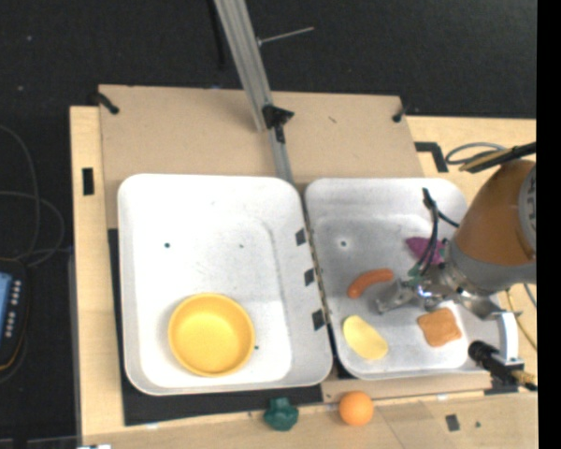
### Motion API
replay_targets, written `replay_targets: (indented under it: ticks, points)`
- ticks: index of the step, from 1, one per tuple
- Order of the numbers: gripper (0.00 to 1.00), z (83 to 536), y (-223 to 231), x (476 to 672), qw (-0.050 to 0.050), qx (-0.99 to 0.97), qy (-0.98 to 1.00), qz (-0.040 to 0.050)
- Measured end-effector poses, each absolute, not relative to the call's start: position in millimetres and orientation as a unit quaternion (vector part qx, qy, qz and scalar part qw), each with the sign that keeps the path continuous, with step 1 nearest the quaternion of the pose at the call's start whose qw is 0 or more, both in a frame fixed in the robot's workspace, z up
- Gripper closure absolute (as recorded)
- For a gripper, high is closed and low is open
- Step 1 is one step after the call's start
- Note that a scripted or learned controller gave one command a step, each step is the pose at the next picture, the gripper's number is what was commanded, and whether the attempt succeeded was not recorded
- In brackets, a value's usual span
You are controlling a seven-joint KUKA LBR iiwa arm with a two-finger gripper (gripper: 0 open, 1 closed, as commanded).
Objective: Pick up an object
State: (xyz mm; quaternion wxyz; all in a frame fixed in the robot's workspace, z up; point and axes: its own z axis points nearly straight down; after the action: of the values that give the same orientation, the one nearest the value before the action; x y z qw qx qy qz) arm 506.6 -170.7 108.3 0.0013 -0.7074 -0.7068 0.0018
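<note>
The pincer [390, 298] hangs low in the right bin [355, 213], its grey metal fingers slightly parted and holding nothing. A smooth orange sausage shape [369, 282] lies just above-left of it, a pale yellow oval [365, 338] just below, a rough tan toast-like square [438, 327] to its right.

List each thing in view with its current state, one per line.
yellow bowl: upright, in the left bin
orange sausage-shaped piece: lying in the right bin, beside the gripper
pale yellow piece: lying flat
brown toast-like piece: lying flat
purple piece: partly hidden by the arm
orange ball: on the bench, outside the bins
</note>
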Motion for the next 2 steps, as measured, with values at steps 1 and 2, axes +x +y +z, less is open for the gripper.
replay_targets:
  ticks: [1, 2]
  points:
    - [1.0, 123, -171, 509.5, -0.002, -0.709, -0.705, -0.0014]
    - [1.0, 178, -174, 521.6, -0.004, -0.706, -0.708, -0.0017]
